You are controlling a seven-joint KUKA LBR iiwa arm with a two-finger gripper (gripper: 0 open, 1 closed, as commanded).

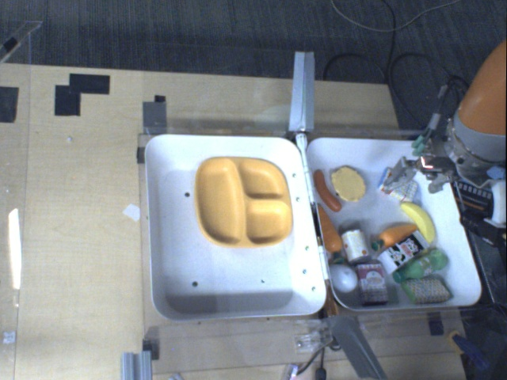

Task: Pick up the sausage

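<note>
Near rim: right bin [467, 295] held its nearest clutter here — a grey mesh pad [428, 290], a dark red packet [372, 283] and a white round piece [343, 276], all close together along the near wall.
Middle of right bin: a green bottle [421, 264], a black-and-white carton [401, 252], a small jar [354, 242], a carrot [396, 233] and a banana [420, 221] lay crowded, several touching.
Sausage: the sausage [327, 191] lay at the far left of the right bin, slanted, just beside the dividing wall and near a round yellow cracker [348, 183]; nothing gripped it.
Orange stick: an orange piece [330, 232] lay below the sausage along the same wall; its kind was hard to make out.
Gripper: the gripper [400, 178] hung over the far right part of the right bin, well apart from the sausage.
Fingers: too blurred and tangled with metal parts to tell whether they were spread or pressed together, or whether they touched anything.
Arm: the arm [485, 109] was cut off by the right edge.
Left bin: the left bin [170, 283] held a yellow divided tray [242, 200].
</note>
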